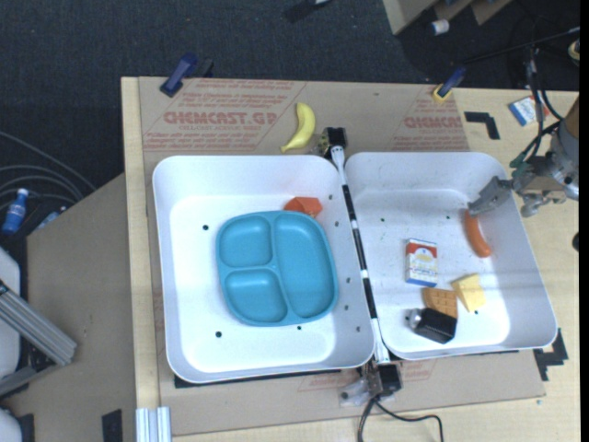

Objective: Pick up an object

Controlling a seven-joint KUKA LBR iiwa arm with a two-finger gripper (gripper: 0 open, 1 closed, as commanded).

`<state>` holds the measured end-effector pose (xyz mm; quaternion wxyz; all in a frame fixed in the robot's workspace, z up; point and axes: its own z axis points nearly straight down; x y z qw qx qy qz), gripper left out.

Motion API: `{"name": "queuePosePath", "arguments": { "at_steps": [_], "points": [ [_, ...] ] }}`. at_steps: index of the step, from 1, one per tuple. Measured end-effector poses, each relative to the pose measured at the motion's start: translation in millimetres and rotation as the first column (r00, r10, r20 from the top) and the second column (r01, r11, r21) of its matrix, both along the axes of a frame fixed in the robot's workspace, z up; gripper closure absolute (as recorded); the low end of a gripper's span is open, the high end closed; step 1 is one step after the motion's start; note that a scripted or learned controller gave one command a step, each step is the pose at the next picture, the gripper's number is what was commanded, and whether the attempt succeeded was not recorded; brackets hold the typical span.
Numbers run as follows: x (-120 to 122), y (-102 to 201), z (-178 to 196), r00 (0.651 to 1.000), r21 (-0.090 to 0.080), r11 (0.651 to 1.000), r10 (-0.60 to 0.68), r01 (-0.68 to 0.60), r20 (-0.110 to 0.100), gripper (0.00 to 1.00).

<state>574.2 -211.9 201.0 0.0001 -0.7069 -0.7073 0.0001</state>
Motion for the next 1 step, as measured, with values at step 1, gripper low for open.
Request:
{"name": "queuePosePath", "arguments": {
  "at_steps": [1],
  "points": [
    [59.8, 24.5, -117.4, 1.0, 0.001, 1.0, 0.001, -0.001, -0.001, 0.0]
  ]
}}
